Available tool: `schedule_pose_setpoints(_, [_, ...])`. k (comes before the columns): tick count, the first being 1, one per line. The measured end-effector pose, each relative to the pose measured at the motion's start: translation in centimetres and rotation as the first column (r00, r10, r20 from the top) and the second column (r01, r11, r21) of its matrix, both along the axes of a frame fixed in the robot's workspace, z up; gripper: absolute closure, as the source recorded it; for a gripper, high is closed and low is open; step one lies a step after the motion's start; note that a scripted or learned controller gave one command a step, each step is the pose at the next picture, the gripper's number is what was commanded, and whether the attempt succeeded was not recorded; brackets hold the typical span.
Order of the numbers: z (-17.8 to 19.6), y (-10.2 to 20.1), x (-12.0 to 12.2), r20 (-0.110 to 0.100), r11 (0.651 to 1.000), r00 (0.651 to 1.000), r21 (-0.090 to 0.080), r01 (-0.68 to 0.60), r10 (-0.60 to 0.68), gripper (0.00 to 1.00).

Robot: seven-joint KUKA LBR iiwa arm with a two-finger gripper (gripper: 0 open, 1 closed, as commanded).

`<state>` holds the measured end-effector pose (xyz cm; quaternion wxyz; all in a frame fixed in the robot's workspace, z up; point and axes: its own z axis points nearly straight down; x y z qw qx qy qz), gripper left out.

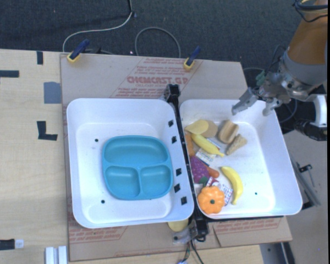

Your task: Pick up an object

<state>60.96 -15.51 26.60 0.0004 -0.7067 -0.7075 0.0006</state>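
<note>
Nothing is picked yet: the gripper (255, 104) hangs at the upper right of the frame over the right bin (280, 147), jaws spread and holding nothing. That bin holds bananas (233, 182), bread pieces (227, 130) and a small pumpkin (211, 199); the left bin (80, 147) holds a blue divided plate (136, 166).

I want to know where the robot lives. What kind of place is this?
Probably a robot lab, not a kitchen: a robot arm reaches over two white bins on a bench, one holding toy food like a banana, the other a blue plate.
</note>
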Motion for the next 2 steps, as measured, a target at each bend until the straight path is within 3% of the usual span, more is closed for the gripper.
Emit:
schedule_pose_setpoints(1, [-14.0,5.7,2.7,-0.011,1.0,1.0,0.004,-0.005,0.005,0.0])
schedule_pose_setpoints(2, [-18.1,5.6,1.3,0.007,1.0,1.0,-0.005,0.001,-0.001,0.0])
